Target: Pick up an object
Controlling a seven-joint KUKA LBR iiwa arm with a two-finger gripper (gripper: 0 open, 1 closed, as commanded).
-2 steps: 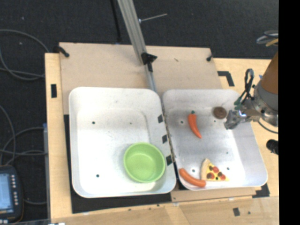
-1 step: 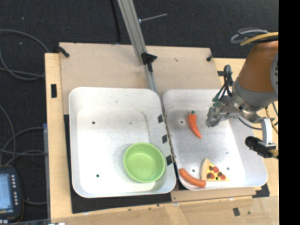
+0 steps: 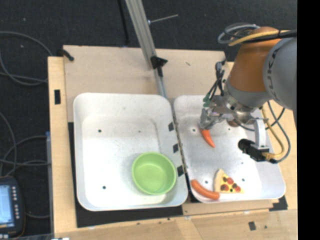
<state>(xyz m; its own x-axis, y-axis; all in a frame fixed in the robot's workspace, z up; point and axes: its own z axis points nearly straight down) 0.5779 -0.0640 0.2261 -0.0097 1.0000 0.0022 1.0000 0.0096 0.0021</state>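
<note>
An orange carrot lies slanted in the upper left part of the right bin. My gripper hangs right over the carrot's upper end and looks to be touching it. The wrist hides the grip itself. A pizza slice and a red sausage rest at the right bin's front edge. In the left bin a green bowl stands near the front right corner.
A slanted metal pole runs from the top of the view down to the gap between the bins. A black fitting with yellow cables hangs off the arm over the right bin. Cables lie on the dark floor at the left.
</note>
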